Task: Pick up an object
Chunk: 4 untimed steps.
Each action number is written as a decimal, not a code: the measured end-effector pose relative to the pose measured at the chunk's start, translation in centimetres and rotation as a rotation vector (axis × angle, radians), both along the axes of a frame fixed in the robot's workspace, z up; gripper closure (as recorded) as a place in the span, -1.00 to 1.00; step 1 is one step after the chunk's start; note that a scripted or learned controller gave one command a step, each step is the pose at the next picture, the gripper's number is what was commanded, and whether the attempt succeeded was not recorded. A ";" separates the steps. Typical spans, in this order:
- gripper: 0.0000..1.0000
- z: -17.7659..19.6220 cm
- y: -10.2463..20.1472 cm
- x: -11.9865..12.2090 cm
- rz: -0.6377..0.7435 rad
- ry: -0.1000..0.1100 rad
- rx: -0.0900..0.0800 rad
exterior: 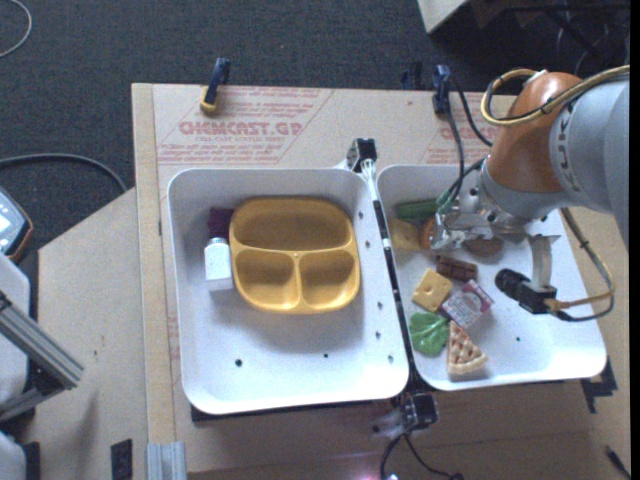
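While the grey arm with its orange band reaches in from the right, its gripper sits low over the far left part of the right bin. Whether the gripper is spread or pressed together cannot be told from this angle, and nothing can be seen pinched in it. Just left of the gripper lie a green piece and, below that, a pale yellow piece. Nearer the camera from the gripper, a small brown bar lies just above a yellow cheese wedge and a pink packet, which sit side by side. Nearer still, at that bin's front left, a green leaf rests beside a pizza slice. These small objects are the ones within the arm's reach. The left bin holds a yellow divided plate, with a small white bottle touching its left edge and a dark purple thing just behind the bottle. Both bins rest on a pale board.
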State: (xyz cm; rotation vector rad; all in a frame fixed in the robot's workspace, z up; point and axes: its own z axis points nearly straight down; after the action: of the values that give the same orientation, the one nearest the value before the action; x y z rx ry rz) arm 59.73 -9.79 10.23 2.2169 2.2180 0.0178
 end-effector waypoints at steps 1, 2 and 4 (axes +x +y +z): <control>1.00 6.3 -0.2 -0.3 0.000 0.004 -0.006; 1.00 11.7 -0.2 -0.1 0.001 0.003 -0.006; 1.00 12.1 7.8 -6.3 0.004 0.017 -0.002</control>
State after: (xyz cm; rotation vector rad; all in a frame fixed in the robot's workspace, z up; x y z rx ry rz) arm 53.44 -2.02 22.31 2.2204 2.2295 -0.0024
